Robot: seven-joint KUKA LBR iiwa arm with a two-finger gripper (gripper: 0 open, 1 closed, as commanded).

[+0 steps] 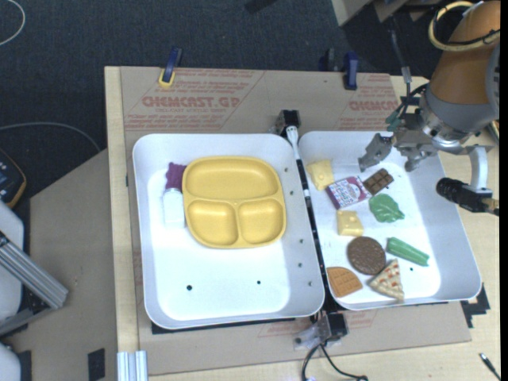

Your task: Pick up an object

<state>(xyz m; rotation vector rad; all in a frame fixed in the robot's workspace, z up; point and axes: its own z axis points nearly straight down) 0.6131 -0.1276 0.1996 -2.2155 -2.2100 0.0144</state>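
My gripper (394,159) hovers over the far part of the right bin (452,244), open, with nothing between its fingers. A brown chocolate bar (379,182) lies just below it on the bin floor. Close by are a maroon and white packet (346,191), a pale yellow cheese wedge (321,173) and a green leafy piece (386,208). Nearer the front lie a yellow block (350,223), a round brown cookie (366,255), a green pod (408,251), a pizza slice (389,280) and a tan cracker (343,281).
The left bin (159,276) holds a yellow divided plate (234,199) and a white bottle with a purple cap (172,193) along its left wall. Clamps sit on the board's far edge. The ridge between the bins (305,213) runs down the middle.
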